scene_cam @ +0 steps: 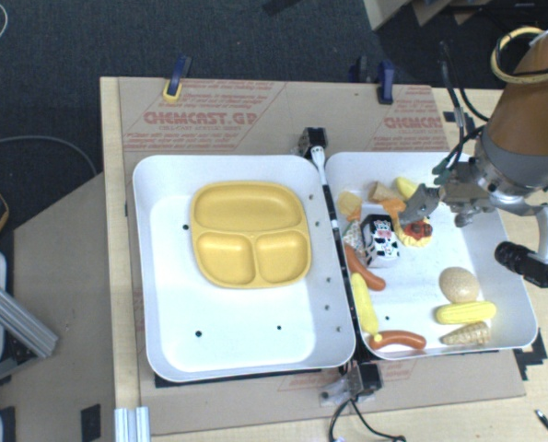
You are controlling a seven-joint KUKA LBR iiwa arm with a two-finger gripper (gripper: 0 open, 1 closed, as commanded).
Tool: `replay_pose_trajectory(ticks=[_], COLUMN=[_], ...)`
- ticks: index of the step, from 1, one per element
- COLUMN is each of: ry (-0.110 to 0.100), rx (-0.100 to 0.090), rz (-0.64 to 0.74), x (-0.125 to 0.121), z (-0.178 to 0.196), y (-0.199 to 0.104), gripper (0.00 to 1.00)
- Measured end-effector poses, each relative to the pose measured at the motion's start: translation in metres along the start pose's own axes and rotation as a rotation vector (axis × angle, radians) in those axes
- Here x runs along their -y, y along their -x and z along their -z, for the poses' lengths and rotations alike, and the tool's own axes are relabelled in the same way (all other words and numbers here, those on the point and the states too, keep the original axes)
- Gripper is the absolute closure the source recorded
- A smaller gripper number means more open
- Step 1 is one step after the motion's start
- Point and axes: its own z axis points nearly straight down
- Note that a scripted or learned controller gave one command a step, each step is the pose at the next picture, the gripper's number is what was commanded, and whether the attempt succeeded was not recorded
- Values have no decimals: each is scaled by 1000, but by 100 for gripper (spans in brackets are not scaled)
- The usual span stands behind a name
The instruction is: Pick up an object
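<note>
The right bin (508, 274) holds several toy foods. Among them are a black-and-white cow-patterned toy (380, 238), a red and orange toy (418, 233), a beige egg-shaped piece (460, 284), a yellow corn cob (464, 312) and a red sausage (399, 341). My gripper (419, 206) hangs low over the bin's upper middle, just above the red and orange toy and right of an orange piece (392, 205). Whether it touches either one is unclear.
A yellow divided plate (251, 232) lies in the left bin (163, 293). Along the right bin's left wall lie a second sausage (366, 273) and a long yellow piece (364, 304). Clamps (173, 86) stand at the bench's back edge.
</note>
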Motion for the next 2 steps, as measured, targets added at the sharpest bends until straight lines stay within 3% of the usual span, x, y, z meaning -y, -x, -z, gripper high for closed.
replay_pose_trajectory(ticks=[1, 2], ry=[12, 6], rx=[2, 1], rz=[3, 1], x=[-2, 6], z=[6, -51], y=[0, 5], gripper=[0, 0])
